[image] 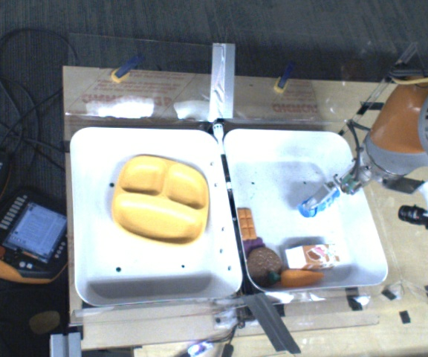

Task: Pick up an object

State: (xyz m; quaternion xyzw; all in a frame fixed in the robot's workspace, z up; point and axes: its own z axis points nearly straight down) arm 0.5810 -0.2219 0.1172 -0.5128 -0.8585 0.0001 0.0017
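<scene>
The gripper [312, 205] hangs over the right half of the right bin [288, 151], its bluish tip low above the bin's bare white floor. The grey arm with its orange band [398, 121] reaches in from the right edge. Along the bin's front lie a small white and red carton [312, 256], an orange carrot [300, 277] and a round brown cookie [263, 260]. A brown waffle-like bar [245, 222] with a purple piece beside it rests against the bin's left wall. The gripper stands apart from all of them, above and right of the carton.
A large yellow bread-shaped object [160, 198] lies in the middle of the left bin [95, 274]. The divider between the bins [227, 199] runs front to back. Handheld controllers and cables [21, 233] lie off the bench at the left.
</scene>
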